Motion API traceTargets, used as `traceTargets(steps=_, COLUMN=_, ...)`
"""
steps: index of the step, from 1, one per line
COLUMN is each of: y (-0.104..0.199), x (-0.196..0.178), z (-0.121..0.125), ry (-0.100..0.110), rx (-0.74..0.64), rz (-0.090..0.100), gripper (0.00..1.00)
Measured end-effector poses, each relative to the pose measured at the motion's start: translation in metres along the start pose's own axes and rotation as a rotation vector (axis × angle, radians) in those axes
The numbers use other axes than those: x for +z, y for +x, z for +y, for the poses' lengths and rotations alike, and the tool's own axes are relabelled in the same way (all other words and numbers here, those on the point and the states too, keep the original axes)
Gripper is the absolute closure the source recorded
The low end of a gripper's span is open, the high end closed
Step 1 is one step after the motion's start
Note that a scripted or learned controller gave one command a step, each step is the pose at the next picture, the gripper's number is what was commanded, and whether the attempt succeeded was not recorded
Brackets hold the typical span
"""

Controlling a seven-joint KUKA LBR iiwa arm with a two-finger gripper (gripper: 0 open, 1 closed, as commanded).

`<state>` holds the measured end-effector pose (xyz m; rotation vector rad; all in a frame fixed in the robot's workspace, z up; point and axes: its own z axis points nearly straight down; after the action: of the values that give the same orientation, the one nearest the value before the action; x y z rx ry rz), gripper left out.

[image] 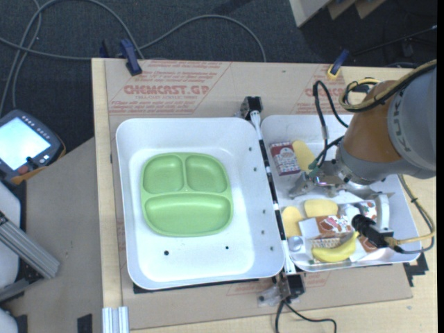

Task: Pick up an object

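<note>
Approach step — arm (388,134) reaches in from the right of the frame, claw (320,179) low over the right bin (277,127), right of centre. Claw state: cannot tell. Candidate objects below it — yellow block (320,207), banana (333,252), red packet (283,158). Next: descend, close on 1. Green tray (186,194) sits in left bin (132,207).

Bench sheet (173,82), brown, carried red print: "CHEMCAST GP" in large letters near its far left part, small lines above and below too fine to read. Same red print repeated, partly hidden, at far right (316,96). Red-and-white packet (283,158) in the right bin (277,127) bore a label; wording was not legible. Another printed wrapper (333,227) lay nearer; unreadable.
</note>
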<state>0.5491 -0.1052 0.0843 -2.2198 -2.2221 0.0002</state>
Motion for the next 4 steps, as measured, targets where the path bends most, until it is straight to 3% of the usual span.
traceTargets(steps=1, y=-0.013, x=0.0, z=0.116, ry=0.01, rx=-0.001, rz=0.0, gripper=0.0)
traceTargets(steps=2, y=-0.012, x=-0.011, z=0.116, ry=0.008, rx=-0.003, rz=0.0, gripper=1.0)
traceTargets(steps=3, y=-0.012, x=-0.011, z=0.116, ry=0.009, rx=-0.003, rz=0.0, gripper=0.0)
traceTargets(steps=4, y=0.005, x=-0.002, z=0.115, ry=0.015, rx=0.002, rz=-0.009, gripper=0.0)
